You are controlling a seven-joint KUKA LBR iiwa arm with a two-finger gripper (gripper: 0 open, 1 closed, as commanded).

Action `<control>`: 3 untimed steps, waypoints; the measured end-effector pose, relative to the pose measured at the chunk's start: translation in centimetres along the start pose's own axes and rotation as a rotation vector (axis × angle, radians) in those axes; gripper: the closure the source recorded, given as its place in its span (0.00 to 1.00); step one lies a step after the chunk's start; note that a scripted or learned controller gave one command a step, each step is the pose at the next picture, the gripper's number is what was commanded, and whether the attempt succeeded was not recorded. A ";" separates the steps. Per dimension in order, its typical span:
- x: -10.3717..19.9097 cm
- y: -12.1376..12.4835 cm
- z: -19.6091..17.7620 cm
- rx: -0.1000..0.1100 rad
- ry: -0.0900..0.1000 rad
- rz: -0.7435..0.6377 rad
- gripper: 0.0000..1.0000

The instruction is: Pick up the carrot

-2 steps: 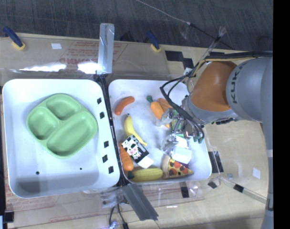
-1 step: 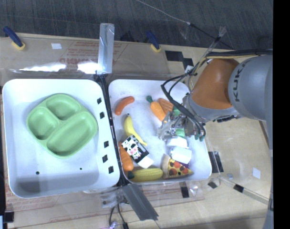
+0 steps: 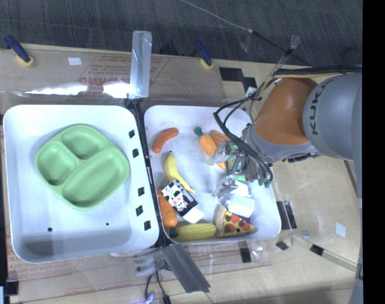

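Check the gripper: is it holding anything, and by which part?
Cannot be told. The gripper hangs low in the right bin next to the carrot, but its own hardware hides any contact.

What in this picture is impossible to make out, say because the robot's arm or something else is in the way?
- Gripper, camera view: a blurred tangle of metal and cables; whether it grips anything cannot be told.
- Carrot, camera view: its right end is hidden by the arm.
- Orange item at the right bin's left wall: partly under the cow-patterned carton.
- Pizza slice: its top is covered by a white block.
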State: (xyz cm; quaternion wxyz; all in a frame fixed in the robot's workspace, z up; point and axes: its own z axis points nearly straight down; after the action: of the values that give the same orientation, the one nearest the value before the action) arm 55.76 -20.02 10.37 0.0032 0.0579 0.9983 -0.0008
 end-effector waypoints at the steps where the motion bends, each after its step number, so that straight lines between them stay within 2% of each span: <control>1: -0.2 0.2 -1.1 0.001 -0.004 -0.009 1.00; 2: -0.2 0.3 -1.0 0.001 -0.004 -0.010 0.00; 3: -7.1 0.4 1.1 0.002 0.017 0.305 0.00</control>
State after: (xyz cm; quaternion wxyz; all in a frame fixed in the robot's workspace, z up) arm 62.90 -20.45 9.34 -0.0054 0.2089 0.9779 -0.0010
